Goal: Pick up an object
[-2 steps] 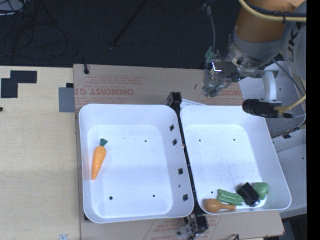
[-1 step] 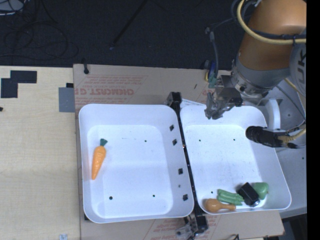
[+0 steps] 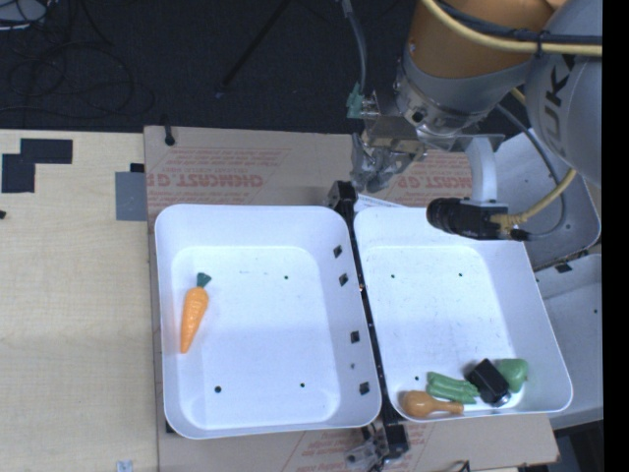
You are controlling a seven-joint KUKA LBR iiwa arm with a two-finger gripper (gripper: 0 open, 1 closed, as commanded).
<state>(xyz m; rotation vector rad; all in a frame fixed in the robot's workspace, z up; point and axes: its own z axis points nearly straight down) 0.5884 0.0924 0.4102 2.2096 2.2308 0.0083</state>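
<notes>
Above the far rim between the two bins, the gripper (image 3: 378, 170) hangs with nothing seen between its fingers; whether they are spread or pressed together I cannot tell. Below it the right bin (image 3: 550, 347) holds a small cluster in its near corner: a green pod (image 3: 452, 387), a black block (image 3: 487, 381), a green piece (image 3: 513, 370) and an orange-tan pear shape (image 3: 428, 403), all touching or nearly so. Well apart, in the left bin (image 3: 246, 219), a carrot (image 3: 193, 315) lies alone near the left wall. It looks like a light, stiff plastic toy, likely smooth and apt to slip; pinching across its thick middle seems safest.
</notes>
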